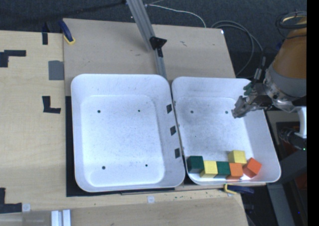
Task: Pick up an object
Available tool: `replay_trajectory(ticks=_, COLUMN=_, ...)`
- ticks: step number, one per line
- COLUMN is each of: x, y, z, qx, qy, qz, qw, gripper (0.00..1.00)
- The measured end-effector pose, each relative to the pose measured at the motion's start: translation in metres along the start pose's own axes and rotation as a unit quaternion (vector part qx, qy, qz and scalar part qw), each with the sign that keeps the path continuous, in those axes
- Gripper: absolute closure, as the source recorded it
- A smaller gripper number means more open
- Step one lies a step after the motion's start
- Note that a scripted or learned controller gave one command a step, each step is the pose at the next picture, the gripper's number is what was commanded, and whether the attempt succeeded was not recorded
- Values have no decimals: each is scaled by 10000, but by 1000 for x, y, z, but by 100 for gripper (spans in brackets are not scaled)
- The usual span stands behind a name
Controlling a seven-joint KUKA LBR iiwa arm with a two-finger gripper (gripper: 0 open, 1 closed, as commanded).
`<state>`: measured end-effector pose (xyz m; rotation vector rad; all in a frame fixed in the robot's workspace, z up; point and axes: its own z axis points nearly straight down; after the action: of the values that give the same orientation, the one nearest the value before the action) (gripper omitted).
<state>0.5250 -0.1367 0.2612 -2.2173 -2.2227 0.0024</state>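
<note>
Several small blocks lie along the near edge of the right bin [209,120]: a dark green block [195,163], a yellow block [210,168], a green one [223,169], an orange block [236,170], a yellow block [239,157] and a red-orange block [252,166]. My gripper [240,110] hangs over the right bin's far right side, well behind the blocks. Nothing shows between its fingers.
The left bin [119,130] sits beside the right one. A grey metal pole [139,13] slants down from the back to the bins' junction. Cables lie on the floor behind the right bin.
</note>
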Motion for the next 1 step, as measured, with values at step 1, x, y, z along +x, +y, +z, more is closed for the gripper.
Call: replay_trajectory(ticks=1, x=0, y=0, z=0, qx=3, qy=0, qz=1, qw=10000, gripper=0)
